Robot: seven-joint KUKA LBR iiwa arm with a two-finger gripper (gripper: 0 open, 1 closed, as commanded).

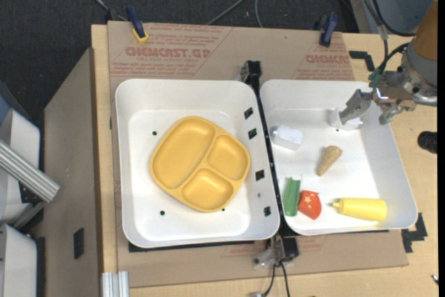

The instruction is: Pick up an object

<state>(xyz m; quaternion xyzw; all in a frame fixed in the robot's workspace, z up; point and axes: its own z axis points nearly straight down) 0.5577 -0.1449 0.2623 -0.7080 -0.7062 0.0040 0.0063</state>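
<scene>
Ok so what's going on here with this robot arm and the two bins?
A grey robot arm reaches in from the right, its end effector over the far part of the right bin, with nothing visibly held. In that bin lie a small white block, a tan cone-shaped piece, a green stick, a red piece and a yellow bottle. The left bin holds a yellow divided plate. Nothing has been picked up yet.

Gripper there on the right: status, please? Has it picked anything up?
Gripper above right bin's far side, nothing between fingers. White block, cone, yellow bottle lie untouched. Path unobstructed.
</scene>
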